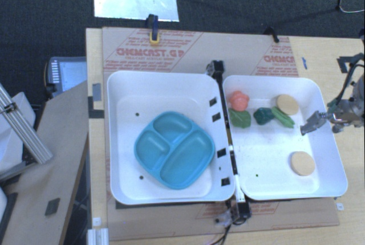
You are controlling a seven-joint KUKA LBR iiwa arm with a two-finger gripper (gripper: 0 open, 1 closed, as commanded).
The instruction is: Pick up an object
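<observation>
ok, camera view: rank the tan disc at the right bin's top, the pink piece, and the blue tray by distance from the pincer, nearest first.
1. Tan disc: top of the right bin, just left of the pincer.
2. Pink piece: top left corner of the right bin, further left.
3. Blue tray: in the left bin, farthest.

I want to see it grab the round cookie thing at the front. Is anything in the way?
Nothing visible. The end effector sits over the right bin's right edge, and only bare white floor lies between it and the tan disc.
</observation>
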